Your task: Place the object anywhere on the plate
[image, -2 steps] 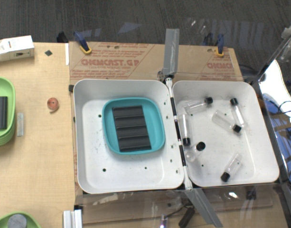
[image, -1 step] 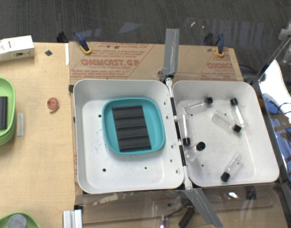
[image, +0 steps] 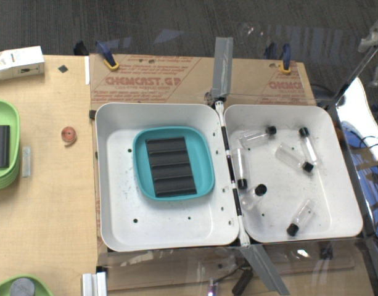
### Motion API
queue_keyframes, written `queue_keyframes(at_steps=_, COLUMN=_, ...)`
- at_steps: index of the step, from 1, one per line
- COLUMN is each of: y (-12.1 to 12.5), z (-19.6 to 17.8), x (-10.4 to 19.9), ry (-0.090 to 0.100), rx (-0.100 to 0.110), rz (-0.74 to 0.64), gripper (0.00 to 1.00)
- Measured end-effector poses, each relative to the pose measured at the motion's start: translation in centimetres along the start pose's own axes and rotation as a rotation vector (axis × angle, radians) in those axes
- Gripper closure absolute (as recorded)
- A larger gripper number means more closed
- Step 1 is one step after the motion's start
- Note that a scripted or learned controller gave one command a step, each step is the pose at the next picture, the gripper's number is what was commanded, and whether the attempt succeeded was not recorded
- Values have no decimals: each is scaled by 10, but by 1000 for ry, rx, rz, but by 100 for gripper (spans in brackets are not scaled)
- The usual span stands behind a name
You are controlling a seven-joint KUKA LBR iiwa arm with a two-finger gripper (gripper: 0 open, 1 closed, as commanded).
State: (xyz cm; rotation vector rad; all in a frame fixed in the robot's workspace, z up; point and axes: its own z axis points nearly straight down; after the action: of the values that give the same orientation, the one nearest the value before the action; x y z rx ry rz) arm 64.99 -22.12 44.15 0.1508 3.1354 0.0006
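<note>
A teal plate (image: 204, 165) with rounded corners lies in the left white bin (image: 115, 214). Several dark grey bars (image: 171, 166) lie side by side on the plate. In the right white bin (image: 343, 208) lie several clear plastic tubes with black caps: one near the top (image: 258, 137), one at the upper right (image: 307, 142), one at the lower right (image: 301, 217), and one along the left wall (image: 239, 168). A loose black cap (image: 260, 190) sits near the bin's middle left.
Brown cardboard (image: 152, 79) lies behind the bins, held by blue-and-yellow clamps (image: 107, 54). On the wooden bench to the left stand a green tray (image: 8, 142), a small round reddish piece (image: 68, 134) and a white box (image: 16, 61).
</note>
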Motion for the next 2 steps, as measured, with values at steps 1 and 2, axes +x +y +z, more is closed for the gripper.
queue_keyframes(at_steps=1, y=1, z=0, x=-7, ry=-2, rx=0, rz=-191, gripper=0)
queue_keyframes(at_steps=2, y=1, z=-1, x=-10, ry=-3, rx=0, rz=-453, gripper=0)
